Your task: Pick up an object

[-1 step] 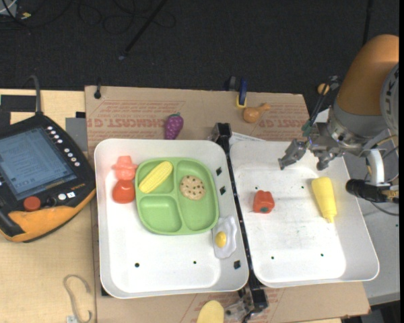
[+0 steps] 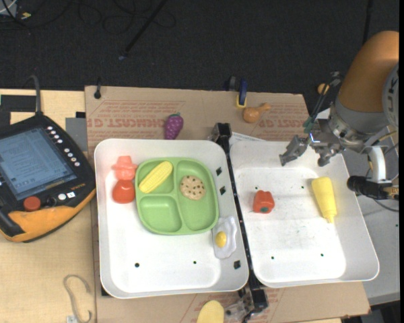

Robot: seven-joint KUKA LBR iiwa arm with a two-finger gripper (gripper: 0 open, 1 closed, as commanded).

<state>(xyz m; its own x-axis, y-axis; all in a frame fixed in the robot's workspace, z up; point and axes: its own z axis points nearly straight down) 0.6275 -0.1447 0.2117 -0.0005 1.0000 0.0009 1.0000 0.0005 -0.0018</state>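
Note:
My gripper (image 2: 307, 155) hangs over the back edge of the right bin (image 2: 303, 261), its fingers spread open with nothing between them. Below it in that bin lie a red pepper (image 2: 263, 201) and, to the pepper's right, a yellow mustard bottle (image 2: 324, 197). The bottle sits just in front of the right finger, apart from it. The left bin (image 2: 161, 274) holds a green divided plate (image 2: 163, 215) carrying a corn cob (image 2: 154, 176) and a cookie (image 2: 192, 187). A red and pink toy (image 2: 124, 179) stands left of the plate, and a fried egg (image 2: 222, 237) lies at its right corner.
Behind the bins, purple grapes (image 2: 174, 125) and an orange toy (image 2: 254, 112) lie on the cardboard. A yellow item (image 2: 211, 311) sits at the front edge. A teach pendant (image 2: 34, 173) rests on the bench at the left.

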